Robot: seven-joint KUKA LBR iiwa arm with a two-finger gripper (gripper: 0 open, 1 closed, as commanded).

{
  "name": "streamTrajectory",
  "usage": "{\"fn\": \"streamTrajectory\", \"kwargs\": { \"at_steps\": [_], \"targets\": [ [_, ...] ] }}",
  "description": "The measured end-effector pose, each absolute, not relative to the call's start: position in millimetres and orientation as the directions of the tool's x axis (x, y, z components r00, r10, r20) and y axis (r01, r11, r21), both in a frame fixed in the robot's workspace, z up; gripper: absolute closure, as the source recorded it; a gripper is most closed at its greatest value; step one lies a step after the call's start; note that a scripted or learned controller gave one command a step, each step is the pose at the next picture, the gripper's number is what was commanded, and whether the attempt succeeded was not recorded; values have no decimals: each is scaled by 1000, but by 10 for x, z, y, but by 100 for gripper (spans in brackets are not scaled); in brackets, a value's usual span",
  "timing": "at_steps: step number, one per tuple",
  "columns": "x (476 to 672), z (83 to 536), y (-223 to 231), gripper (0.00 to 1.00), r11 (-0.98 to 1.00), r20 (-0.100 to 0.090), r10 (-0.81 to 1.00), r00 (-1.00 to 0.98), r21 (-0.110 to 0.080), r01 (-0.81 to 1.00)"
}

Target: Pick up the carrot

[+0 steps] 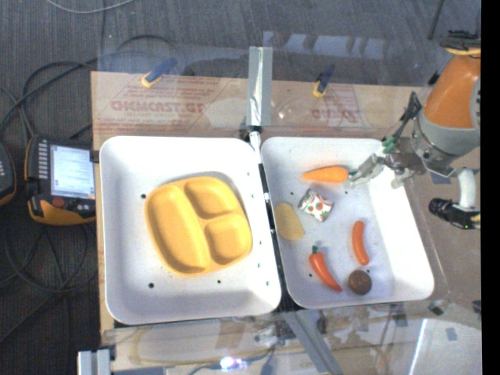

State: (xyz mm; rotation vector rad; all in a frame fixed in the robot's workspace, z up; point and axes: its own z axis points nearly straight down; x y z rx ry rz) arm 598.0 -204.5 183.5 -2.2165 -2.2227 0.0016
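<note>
A: Two bins, and the carrot (326, 175) lies in the right bin (406, 233), near its back wall, on its side with the thick end toward the gripper (367, 170).

B: Is the gripper on it?

A: Just beside it. The tips sit at the thick right end, maybe touching, but I see nothing between them. Whether the fingers are spread or pressed together I cannot tell; they are too small and pale against the bin.

B: How will it handle?

A: It looks like a toy: smooth, orange, tapered. I judge it light and stiff, probably hard plastic, so it won't crush but may slip or roll. The taper is the risk; a pinch near the narrow left tip could squeeze it out.

B: So where to grip?

A: Across the thick part, right of the middle, fingers closing on its long sides rather than end to end.

B: Anything crowding it?

A: A small patterned box (316, 206) lies just below, near but apart. The sausage (359, 242), the chilli (323, 269) and the brown ball (359, 281) are well apart. The yellow tray (199, 223) fills the left bin (125, 233).
</note>
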Motion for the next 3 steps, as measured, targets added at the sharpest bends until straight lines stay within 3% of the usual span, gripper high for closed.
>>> {"fn": "streamTrajectory", "kwargs": {
  "at_steps": [1, 2, 3],
  "targets": [
    [6522, 930, -1790, 0, 196, -4, 981, -196, -1, 981],
    [6490, 986, -1788, 100, 198, -3, 980, -199, -14, 980],
    [6650, 1800, -770, 100, 43, 2, 999, -43, -20, 999]
  ]
}}
